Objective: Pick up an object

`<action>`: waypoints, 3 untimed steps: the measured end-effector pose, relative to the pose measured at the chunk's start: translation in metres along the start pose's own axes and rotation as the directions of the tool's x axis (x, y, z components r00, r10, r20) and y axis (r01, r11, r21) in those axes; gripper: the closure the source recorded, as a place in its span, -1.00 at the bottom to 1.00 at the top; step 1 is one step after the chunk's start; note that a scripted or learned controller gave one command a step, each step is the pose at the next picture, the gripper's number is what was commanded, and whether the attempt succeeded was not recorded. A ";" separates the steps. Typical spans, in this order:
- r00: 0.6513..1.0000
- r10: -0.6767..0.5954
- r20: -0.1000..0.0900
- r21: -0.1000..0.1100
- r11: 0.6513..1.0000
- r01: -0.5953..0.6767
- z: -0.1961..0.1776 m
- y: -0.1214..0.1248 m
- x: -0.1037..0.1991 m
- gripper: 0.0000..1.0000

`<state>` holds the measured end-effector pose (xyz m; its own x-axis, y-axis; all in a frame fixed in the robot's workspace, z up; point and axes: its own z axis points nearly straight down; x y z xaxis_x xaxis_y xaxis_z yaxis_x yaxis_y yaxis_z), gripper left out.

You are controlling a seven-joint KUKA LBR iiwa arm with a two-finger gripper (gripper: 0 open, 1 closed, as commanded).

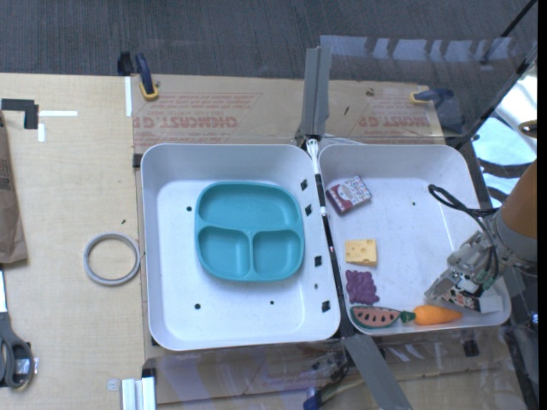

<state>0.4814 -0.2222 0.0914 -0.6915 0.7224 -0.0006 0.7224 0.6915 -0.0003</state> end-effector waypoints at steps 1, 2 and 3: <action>1.000 0.000 -0.001 -0.002 1.000 0.000 -0.009 0.001 0.000 1.00; 0.990 0.139 0.001 -0.001 0.990 -0.139 -0.072 0.017 -0.016 1.00; 0.972 0.236 -0.002 0.001 0.972 -0.236 -0.021 0.044 0.052 1.00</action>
